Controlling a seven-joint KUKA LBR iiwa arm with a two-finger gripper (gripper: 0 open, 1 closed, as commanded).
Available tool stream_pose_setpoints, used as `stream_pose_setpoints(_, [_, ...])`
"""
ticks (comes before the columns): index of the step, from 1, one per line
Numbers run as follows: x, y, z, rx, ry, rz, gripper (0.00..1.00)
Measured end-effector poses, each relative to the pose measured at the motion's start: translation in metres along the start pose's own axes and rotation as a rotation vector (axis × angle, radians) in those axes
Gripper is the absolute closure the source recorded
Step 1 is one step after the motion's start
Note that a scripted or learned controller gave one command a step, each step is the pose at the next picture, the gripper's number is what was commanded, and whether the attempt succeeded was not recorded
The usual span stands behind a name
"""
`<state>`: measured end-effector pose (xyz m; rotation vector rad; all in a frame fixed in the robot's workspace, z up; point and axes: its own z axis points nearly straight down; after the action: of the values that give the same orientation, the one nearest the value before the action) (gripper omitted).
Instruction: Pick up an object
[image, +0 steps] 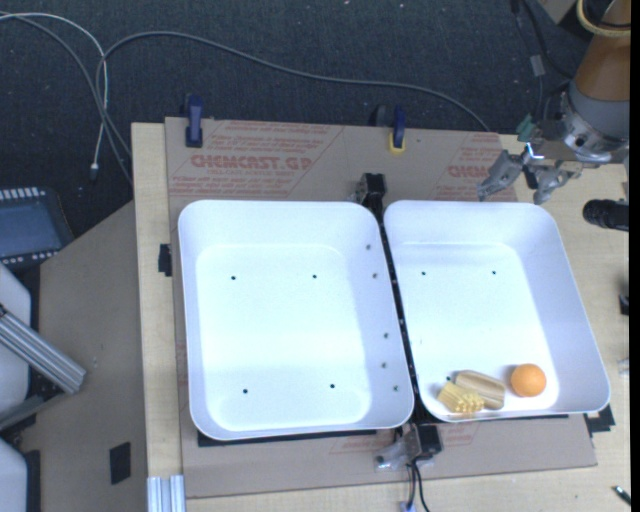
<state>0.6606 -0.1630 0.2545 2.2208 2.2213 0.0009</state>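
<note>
Objects: we see an orange ball (528, 380), corn (460, 399) and a tan roll (480, 384) in the right bin (470, 235).
Gripper (521, 184): above the bin's far edge, jaws spread, grasping nothing.

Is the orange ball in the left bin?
No, the orange ball lies in the right bin, near its front edge beside two yellowish items.

Two shallow white plastic bins (290, 230) (480, 225) have small black dots. The right one holds a round orange ball (528, 380), a bumpy yellow corn piece (461, 400) and a tan bread-like roll (480, 383). The brown cardboard sheet (250, 155) has red letters.
</note>
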Motion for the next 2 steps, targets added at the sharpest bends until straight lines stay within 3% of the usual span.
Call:
stream_pose_setpoints(1, [-0.052, -0.091, 0.148, 0.014, 0.002, 0.007, 0.00])
stream_pose_setpoints(2, [-0.049, -0.085, 0.130, -0.001, -0.001, 0.000, 1.00])
